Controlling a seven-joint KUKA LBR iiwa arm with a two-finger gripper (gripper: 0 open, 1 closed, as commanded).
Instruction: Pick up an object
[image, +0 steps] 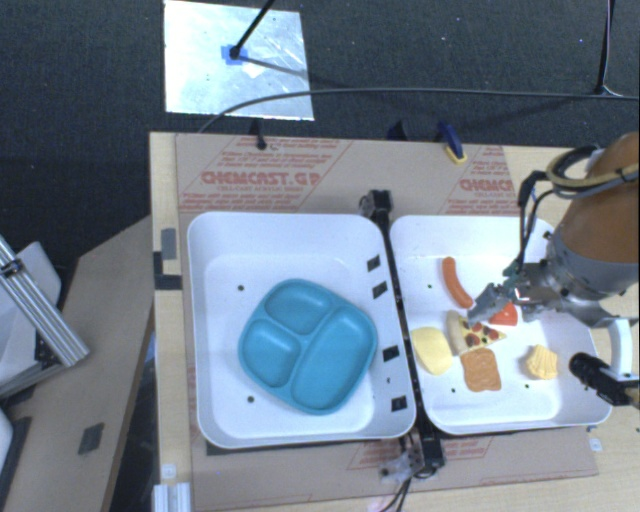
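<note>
While left bin (215, 300) holds blue plate (307, 345) — right bin (570, 408) holds toy foods; end effector (487, 308) grip state unclear.

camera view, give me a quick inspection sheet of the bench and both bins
surface: bench with printed cardboard under two white bins, left bin and right bin.
job's things: in the right bin, a sausage, yellow piece, orange waffle, small yellow chunk, red piece.
clutter: blue divided plate in the left bin.
grippers: gripper low over the food by the red piece; grasp cannot be told.
cables: black cable across the floor behind the bench.
surroundings: foil sheet on dark floor.
</note>
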